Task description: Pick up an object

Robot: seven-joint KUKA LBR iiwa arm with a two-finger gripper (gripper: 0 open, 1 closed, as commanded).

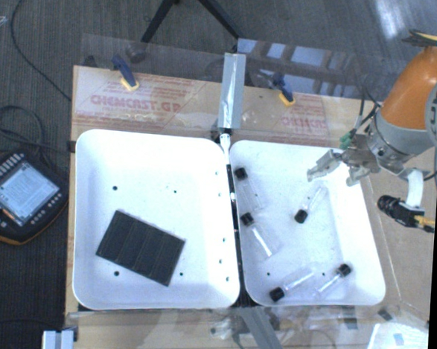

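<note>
My gripper [338, 169] hangs open over the back right part of the right bin [370, 240], with nothing between its fingers. Just below it lies a clear vial with a black cap [308, 206]. More capped vials are scattered in that bin: one near the divider [255, 234], a pair at the front [290, 284] [333, 278], and a black cap [239, 172] at the back left. A flat black ribbed pad [140, 247] lies in the left bin [90, 198], toward its front.
A grey upright post [232, 93] stands at the back between the bins. Two clamps [125, 74] [284, 94] hold the board behind them. A handheld pendant [17, 197] rests on the floor at the left. The arm's orange band [415, 90] is at the upper right.
</note>
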